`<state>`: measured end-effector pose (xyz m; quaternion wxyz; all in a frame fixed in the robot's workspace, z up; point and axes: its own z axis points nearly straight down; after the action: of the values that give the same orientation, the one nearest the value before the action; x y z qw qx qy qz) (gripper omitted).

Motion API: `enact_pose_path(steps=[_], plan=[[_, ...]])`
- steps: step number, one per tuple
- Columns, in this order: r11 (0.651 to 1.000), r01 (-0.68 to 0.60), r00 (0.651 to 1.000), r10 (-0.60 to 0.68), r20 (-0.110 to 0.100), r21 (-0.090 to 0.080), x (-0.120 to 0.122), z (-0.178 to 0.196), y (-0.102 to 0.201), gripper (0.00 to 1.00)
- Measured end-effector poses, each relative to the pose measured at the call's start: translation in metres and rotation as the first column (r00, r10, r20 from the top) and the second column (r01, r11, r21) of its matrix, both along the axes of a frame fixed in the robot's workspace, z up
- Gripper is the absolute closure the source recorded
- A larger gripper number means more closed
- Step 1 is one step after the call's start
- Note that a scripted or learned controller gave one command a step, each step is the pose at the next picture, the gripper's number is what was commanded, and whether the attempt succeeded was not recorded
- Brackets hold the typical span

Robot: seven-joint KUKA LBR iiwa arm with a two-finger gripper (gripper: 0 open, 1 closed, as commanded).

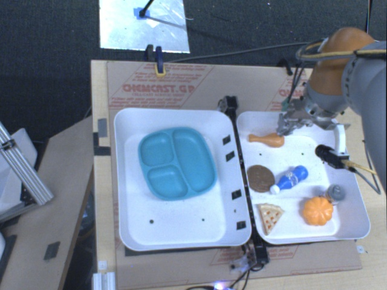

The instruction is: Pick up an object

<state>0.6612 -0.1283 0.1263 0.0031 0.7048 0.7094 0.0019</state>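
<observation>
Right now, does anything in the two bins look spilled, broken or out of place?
Nothing stands out. The blue divided tray lies flat in the left bin; the bottle lies on its side among toy foods in the right bin.

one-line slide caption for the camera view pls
Grey KUKA arm's gripper poised over the orange toy drumstick in the right white bin; blue sectioned plate lies left.

"CHEMCAST GP" in red on the brown board [158, 88] behind the bins

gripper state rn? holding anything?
Gripper: cannot be told whether open or closed. It sits above the right bin, just over the drumstick; nothing visibly held.
</observation>
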Motion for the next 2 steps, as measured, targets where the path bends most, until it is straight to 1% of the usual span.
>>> enact_pose_path(steps=[1, 2], plan=[[1.000, 0.004, 1.000, -0.004, -0.001, 0.001, -0.008, 0.051, 0.001, 1.00], [1.000, 0.001, 1.000, -0.001, 0.000, 0.001, -0.007, 0.096, 0.003, 1.00]])
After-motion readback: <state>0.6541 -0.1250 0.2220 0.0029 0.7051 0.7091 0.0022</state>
